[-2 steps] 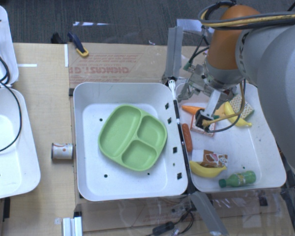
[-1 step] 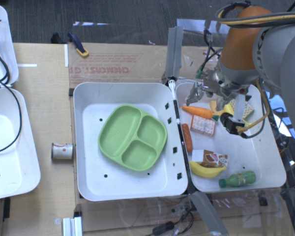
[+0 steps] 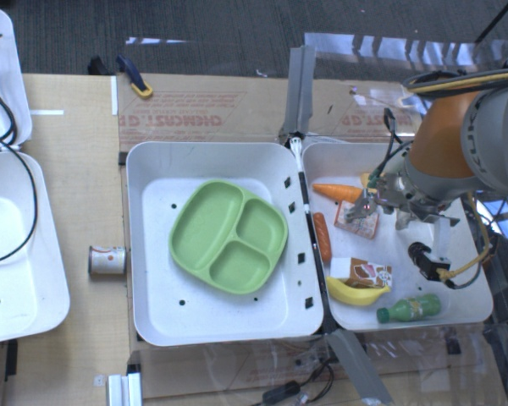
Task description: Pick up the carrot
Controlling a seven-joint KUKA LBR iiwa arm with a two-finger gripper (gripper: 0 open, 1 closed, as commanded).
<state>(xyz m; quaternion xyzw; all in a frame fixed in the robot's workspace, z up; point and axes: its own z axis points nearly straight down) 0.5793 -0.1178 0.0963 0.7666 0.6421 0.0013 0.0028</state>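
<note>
The orange carrot (image 3: 337, 191) lies in the right bin (image 3: 478, 307), near its back left corner, with its tip pointing left. My gripper (image 3: 368, 203) hangs low just right of the carrot's thick end, over a small pinkish packet (image 3: 361, 223). The grey wrist and the orange band (image 3: 440, 138) rise behind it to the right. From this view nothing can be seen held in the gripper.
Also in the right bin are a red sausage (image 3: 323, 237), a banana (image 3: 356, 292), a brown and white packet (image 3: 371, 272) and a green bottle (image 3: 409, 309). A green divided plate (image 3: 229, 237) sits in the left bin (image 3: 137, 227). A small can (image 3: 107, 260) lies on the bench to the left.
</note>
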